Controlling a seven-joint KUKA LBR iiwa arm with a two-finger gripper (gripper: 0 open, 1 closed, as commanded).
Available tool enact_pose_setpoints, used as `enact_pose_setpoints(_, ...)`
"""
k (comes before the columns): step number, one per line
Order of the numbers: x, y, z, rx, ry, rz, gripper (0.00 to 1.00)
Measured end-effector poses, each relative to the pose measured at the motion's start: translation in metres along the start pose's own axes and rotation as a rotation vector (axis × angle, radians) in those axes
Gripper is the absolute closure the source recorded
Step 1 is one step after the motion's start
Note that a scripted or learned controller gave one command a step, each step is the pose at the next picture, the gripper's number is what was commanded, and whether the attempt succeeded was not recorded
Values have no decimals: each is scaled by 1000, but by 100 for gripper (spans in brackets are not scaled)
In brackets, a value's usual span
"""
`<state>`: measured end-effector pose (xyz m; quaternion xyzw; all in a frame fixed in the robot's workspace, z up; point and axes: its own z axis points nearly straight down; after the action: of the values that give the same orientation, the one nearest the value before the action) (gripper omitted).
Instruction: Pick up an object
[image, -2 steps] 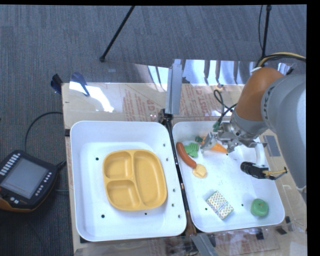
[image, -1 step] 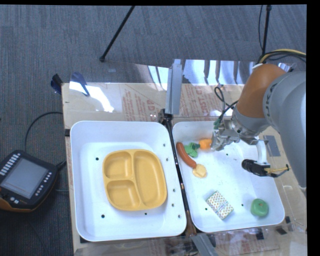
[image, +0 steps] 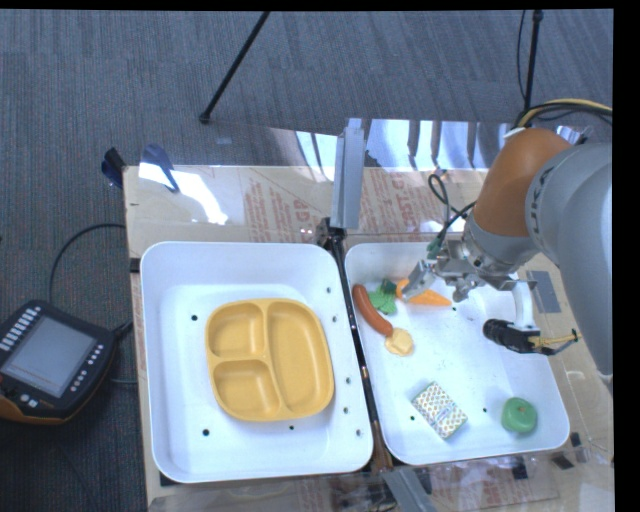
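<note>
Grey carpet around bench (image: 250, 205), two white bins side by side. Fingers (image: 440, 283) low over right bin (image: 470, 375), spread wide, gripping nothing. Orange carrot piece (image: 430, 297) just beneath and between them, green leafy piece (image: 383, 298) and sausage (image: 372, 311) near on their left. Yellow divided plate (image: 270, 358) well apart in left bin (image: 170, 340).

Dark grey carpet (image: 120, 70) is covering the floor around the worktop (image: 260, 205), whose brownish top is catching bright patches of light near its far edge. A thin black stand leg (image: 235, 65) is slanting across the carpet. A handheld control pendant (image: 48, 360) is lying on the floor at left, its cable (image: 85, 245) curling away.
</note>
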<state>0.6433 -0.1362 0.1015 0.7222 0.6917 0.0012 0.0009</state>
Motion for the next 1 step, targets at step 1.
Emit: enact_pose_setpoints(1,0,-1,-8,5,1,-2,100)
